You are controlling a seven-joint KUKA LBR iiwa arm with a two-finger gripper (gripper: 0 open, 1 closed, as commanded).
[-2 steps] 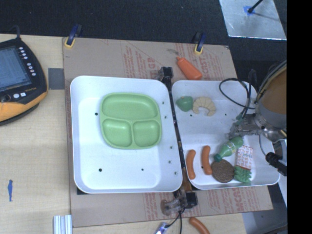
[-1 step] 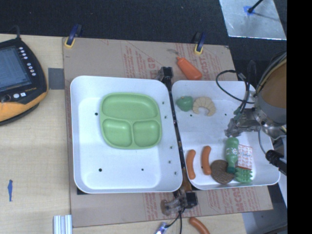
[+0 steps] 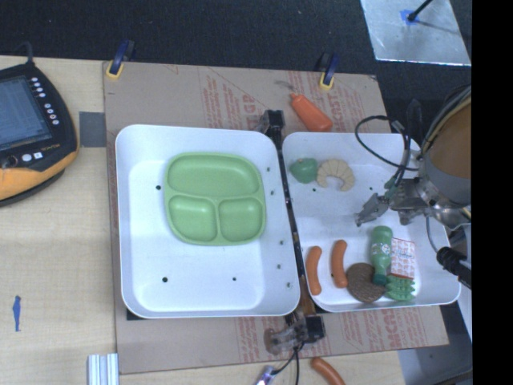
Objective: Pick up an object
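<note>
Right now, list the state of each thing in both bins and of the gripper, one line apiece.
green divided plate: lying flat in the left bin, its compartments bare.
croissant: lying in the right bin, beside a green toy.
two sausages: lying side by side, apart.
green bottle: lying on its side.
brown patty: lying flat.
gripper: over the right bin, holding nothing visible.

Light wood counter seen from above, at slant. Brown cardboard sheet laid flat over its middle, faint red print on it — held at far edge by two blue-and-yellow clamps. Strip of grey tape at cardboard's left edge. Small blue mark on bare wood, lower left. Beyond counter, dark carpeted floor. Pale grey square patch on floor, upper right — small blue mark at its middle. Even, soft light.
</note>
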